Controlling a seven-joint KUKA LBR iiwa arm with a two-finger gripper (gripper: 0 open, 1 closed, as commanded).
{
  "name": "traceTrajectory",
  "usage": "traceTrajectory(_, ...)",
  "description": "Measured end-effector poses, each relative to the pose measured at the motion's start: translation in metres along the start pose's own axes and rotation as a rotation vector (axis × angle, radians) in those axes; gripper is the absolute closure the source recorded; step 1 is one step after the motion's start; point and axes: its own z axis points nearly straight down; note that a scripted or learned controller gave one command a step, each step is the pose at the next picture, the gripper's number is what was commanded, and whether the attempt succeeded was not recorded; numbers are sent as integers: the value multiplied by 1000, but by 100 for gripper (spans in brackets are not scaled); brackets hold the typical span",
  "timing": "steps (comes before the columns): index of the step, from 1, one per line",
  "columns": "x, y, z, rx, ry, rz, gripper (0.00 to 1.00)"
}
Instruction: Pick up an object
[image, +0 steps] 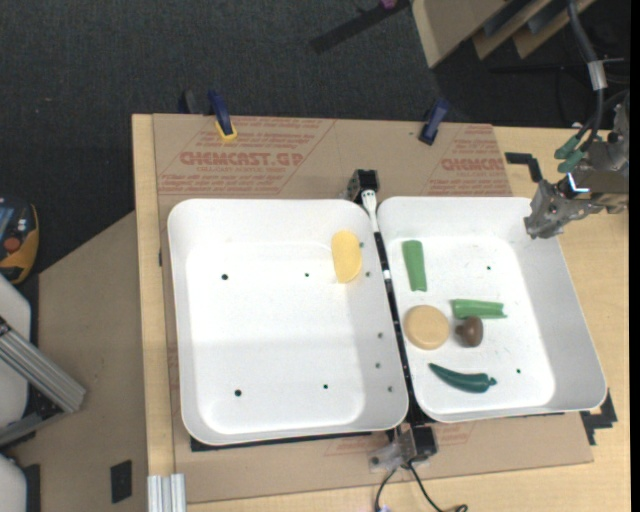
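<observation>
The grey two-finger gripper (546, 222) hangs over the right white bin's (560, 290) upper right corner; how far it is open cannot be judged. The nearest object, a green plastic block (477, 309), lies down-left of it, long axis running left-right.

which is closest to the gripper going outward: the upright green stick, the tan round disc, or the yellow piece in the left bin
From the gripper at the right bin's far right corner, in the camera view:
1. Upright green stick, right bin, near the divider.
2. Tan round disc, right bin, lower down beside the brown ball.
3. Yellow piece, left bin, by its right wall.
</observation>
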Motion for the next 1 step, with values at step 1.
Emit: traceTrajectory(1,-5,-1,-7,3,-2,9,100)
